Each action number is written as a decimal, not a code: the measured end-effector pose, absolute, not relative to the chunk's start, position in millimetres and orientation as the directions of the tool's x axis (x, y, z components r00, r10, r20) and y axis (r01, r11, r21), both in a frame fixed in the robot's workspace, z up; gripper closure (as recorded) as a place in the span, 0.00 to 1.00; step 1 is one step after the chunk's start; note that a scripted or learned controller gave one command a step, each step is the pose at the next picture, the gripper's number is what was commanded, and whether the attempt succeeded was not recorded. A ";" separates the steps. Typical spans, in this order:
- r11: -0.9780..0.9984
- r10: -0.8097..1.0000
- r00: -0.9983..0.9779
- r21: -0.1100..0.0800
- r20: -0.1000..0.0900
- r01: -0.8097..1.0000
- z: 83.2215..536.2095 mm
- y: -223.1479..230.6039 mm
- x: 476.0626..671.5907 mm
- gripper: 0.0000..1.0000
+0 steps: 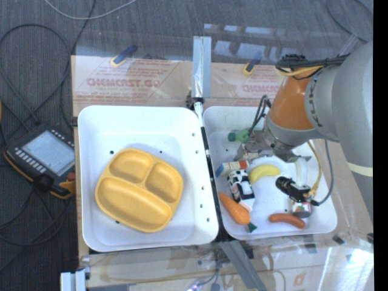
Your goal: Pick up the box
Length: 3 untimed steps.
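The jaws [257, 145] sat low in the right shallow white plastic bin [327, 223], toward its 11 o'clock corner; whether they were open or closed could not be told. The small black-and-white printed box [240, 183] lay flat at their 7 o'clock, near but apart. A yellow toy banana [264, 173] lay just beside the box at 2 o'clock, an orange toy carrot [235, 208] at 6 o'clock. A yellow divided plate [139, 190] occupied the left white bin [97, 120]. Judgement: box not yet grasped; approach, closure and lift remain.
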<state>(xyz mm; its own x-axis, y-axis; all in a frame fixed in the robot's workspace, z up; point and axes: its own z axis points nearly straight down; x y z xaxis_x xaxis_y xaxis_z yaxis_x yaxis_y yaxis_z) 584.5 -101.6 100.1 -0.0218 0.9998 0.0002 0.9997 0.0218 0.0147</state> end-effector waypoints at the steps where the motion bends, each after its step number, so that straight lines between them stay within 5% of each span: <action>1: 0.526 0.851 -0.526 0.000 -0.001 0.851 211.3 -80.6 589.2 1.00; 2: 0.526 0.851 -0.526 0.001 -0.001 0.851 211.2 -80.3 589.3 0.00; 3: 0.416 0.909 -0.416 0.000 0.004 0.909 121.8 -100.8 602.6 0.00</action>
<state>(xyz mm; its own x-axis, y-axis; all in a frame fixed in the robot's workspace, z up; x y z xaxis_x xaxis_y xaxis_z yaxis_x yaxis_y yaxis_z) 602.6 -100.8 121.8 -0.4159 0.9094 0.0039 0.9094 0.4159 0.0001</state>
